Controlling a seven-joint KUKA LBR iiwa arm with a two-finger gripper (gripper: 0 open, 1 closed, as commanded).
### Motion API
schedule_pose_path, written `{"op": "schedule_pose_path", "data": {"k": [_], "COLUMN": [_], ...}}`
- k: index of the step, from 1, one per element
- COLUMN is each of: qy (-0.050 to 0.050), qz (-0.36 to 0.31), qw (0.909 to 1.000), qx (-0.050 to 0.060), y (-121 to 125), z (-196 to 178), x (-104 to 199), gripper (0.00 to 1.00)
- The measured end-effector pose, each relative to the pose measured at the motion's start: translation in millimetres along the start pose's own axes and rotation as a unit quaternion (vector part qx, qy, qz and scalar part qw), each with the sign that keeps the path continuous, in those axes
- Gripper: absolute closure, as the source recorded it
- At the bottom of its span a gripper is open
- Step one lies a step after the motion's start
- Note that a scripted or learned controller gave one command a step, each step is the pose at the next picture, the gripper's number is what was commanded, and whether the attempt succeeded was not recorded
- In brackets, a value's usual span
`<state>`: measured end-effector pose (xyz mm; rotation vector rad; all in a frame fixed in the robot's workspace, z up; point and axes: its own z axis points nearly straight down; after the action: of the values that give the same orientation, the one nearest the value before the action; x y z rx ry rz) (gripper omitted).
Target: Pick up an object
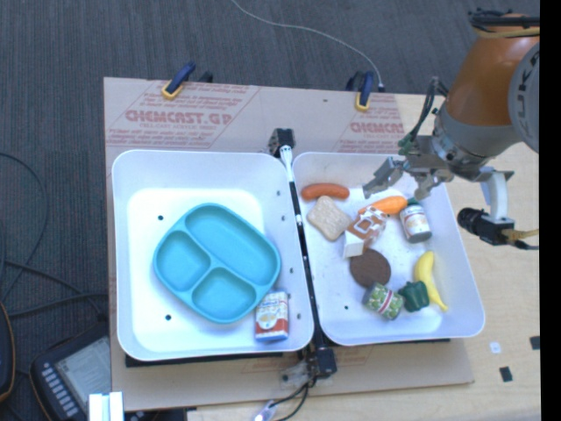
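The hand (pixel 405 184), fingers spread apart and gripping nothing, hangs over the far side of the right bin (pixel 465 323), just above the carrot (pixel 391 205) and beside the small jar (pixel 415 223).

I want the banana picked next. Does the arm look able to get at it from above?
Probably yes: the banana lies uncovered near the right bin's edge, only a green toy touching its lower end.
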<state>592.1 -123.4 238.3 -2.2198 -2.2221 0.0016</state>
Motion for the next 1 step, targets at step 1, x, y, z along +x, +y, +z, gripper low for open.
{"op": "schedule_pose_path", "data": {"k": [1], "qy": [0.000], "qz": [0.000], "qw": [1.0000], "qx": [0.001], "y": [11.7], "z": [97.8], "x": [0.0], "gripper": [0.00]}}
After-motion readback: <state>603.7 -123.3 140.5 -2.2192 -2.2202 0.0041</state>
